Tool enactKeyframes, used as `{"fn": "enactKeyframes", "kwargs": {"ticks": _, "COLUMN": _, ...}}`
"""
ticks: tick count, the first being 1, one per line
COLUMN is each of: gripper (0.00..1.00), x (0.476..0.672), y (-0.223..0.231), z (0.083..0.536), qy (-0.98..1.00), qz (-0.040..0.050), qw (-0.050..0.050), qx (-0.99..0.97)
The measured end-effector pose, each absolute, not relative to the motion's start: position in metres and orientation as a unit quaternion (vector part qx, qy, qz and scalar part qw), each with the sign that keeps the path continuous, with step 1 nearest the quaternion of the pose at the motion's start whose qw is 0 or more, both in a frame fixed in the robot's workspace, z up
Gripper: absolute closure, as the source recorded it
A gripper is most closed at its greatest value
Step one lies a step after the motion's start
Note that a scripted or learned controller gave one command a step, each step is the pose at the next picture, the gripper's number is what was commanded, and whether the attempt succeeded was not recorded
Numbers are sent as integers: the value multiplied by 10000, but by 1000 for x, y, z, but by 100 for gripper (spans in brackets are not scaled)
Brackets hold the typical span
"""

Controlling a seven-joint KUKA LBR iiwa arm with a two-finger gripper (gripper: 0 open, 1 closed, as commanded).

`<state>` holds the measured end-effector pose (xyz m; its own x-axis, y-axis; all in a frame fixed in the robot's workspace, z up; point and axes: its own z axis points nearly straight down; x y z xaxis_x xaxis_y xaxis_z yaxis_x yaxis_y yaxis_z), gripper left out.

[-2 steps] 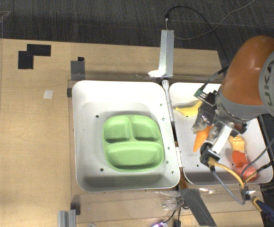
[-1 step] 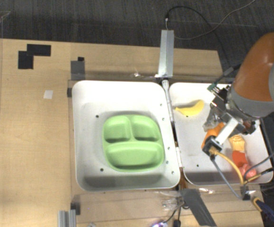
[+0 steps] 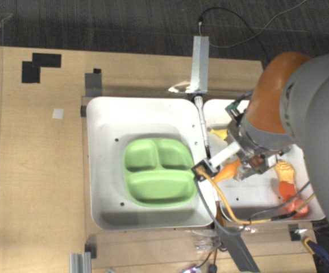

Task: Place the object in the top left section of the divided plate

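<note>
A green divided plate point(image 3: 158, 170) lies in the left white bin point(image 3: 104, 152), with two small sections on its far side and one long section on its near side. All of its sections look bare. An orange, carrot-like object point(image 3: 227, 171) sits at the left edge of the right bin point(image 3: 255, 201), just past the divider from the plate. My gripper point(image 3: 246, 165) hangs low over the right bin, right against the orange object's right end. The wrist hides where the two meet.
The right bin also has a yellow piece point(image 3: 218, 134) at its far left, an orange-yellow item point(image 3: 284, 172) and a red item point(image 3: 294, 203) at its right. A metal bar point(image 3: 200, 67) stands behind the bins. Cables point(image 3: 238, 218) trail across the right bin's front.
</note>
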<state>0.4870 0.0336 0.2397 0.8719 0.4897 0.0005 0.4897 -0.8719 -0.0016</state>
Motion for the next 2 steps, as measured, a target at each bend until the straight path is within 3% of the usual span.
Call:
{"fn": "enactKeyframes", "kwargs": {"ticks": 1, "gripper": 100, "x": 487, "y": 90, "z": 212, "qy": -2339, "qz": 4, "qw": 10, "qx": -9723}}
{"fn": "enactKeyframes", "kwargs": {"ticks": 2, "gripper": 100, "x": 526, "y": 145, "z": 200, "qy": -3289, "qz": -3, "qw": 4, "qx": -9444}}
